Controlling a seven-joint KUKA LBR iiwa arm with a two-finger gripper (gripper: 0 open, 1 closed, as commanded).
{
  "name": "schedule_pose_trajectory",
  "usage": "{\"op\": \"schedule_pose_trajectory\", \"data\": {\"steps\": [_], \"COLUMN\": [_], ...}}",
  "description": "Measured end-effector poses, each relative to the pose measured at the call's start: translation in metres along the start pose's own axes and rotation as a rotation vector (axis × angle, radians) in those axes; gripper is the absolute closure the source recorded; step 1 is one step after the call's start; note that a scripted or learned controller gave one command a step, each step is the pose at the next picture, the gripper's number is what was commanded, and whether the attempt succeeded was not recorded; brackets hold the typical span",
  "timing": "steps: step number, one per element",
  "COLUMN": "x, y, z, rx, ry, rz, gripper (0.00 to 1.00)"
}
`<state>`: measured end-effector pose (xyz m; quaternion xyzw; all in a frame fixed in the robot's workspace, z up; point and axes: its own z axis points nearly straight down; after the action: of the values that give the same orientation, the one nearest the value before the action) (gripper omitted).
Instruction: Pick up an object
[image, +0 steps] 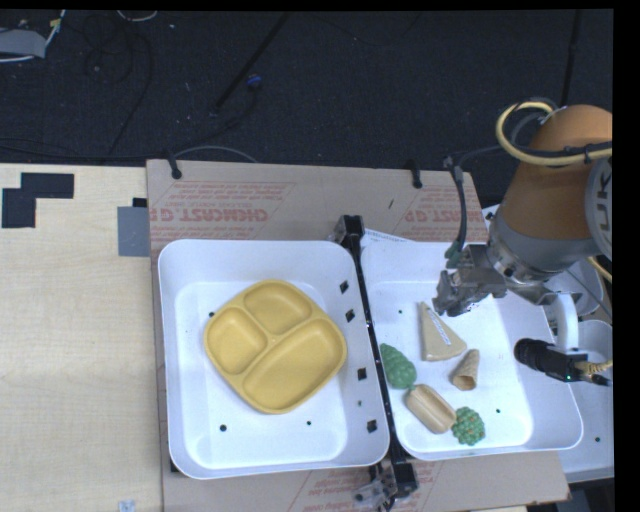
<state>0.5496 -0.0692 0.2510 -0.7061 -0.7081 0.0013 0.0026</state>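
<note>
The right bin (500, 435) holds several toy foods: a tan cheese wedge (438, 335), a small cone (465, 369), a bread roll (430, 408), a dark green leafy piece (398, 367) and a light green broccoli floret (468, 426). My gripper (450, 300) hangs over the bin's upper middle, just above the narrow tip of the cheese wedge. Nothing shows between its fingers.
The left bin (190, 300) carries a yellow three-compartment plate (276, 344). A black divider (365, 340) runs between the two bins. The arm's orange band (560, 170) and grey wrist rise over the right bin's far right side.
</note>
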Motion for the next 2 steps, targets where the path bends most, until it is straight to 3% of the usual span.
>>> {"op": "schedule_pose_trajectory", "data": {"steps": [2], "x": [0.09], "y": [-0.025], "z": [0.013], "rx": [0.001], "ry": [0.0], "rz": [-0.001], "gripper": [1.0]}}
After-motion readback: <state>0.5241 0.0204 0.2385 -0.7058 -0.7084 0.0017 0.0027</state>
